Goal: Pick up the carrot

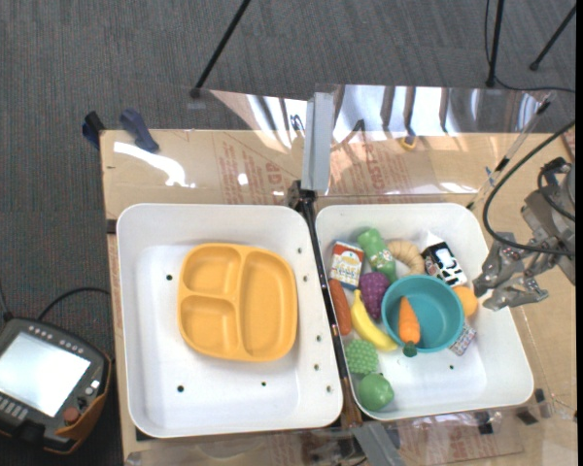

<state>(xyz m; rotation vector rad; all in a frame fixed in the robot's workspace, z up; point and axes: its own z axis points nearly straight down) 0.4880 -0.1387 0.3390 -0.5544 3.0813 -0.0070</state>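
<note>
Carrot (409,322): lying in teal bowl (437,302), right bin (505,377).
Gripper (506,286): just right of bowl, over bin's right rim; fingers spread, holding nothing.

Grey metal fingers (505,282) (black cables trailing above).

Orange carrot (409,320) in teal bowl (437,304)

Two white bins (136,260), one yellow tray (238,301), one teal bowl (437,304), one carrot (408,323), one banana (367,326).
</note>
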